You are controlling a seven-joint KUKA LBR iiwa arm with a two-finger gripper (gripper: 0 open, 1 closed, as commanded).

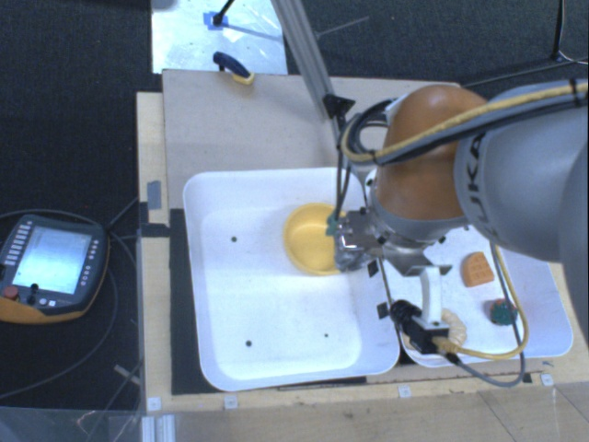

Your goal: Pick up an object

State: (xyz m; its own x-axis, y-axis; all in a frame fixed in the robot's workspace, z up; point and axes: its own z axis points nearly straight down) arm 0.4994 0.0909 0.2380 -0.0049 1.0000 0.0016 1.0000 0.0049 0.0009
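Yellow bowl (310, 238) in left bin (221, 247); orange block (477, 270) in right bin (552, 330); end effector (346, 244) state unclear.

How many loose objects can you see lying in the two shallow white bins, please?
3: a round yellow bowl in the left bin; an orange block and a small dark green object in the right bin. The arm may hide others.

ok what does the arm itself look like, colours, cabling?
Grey arm with dark lettering, a rounded orange band above the wrist. Yellow and black cables run along it; another yellow cable loops below. Metallic pincer hardware sits under the band.
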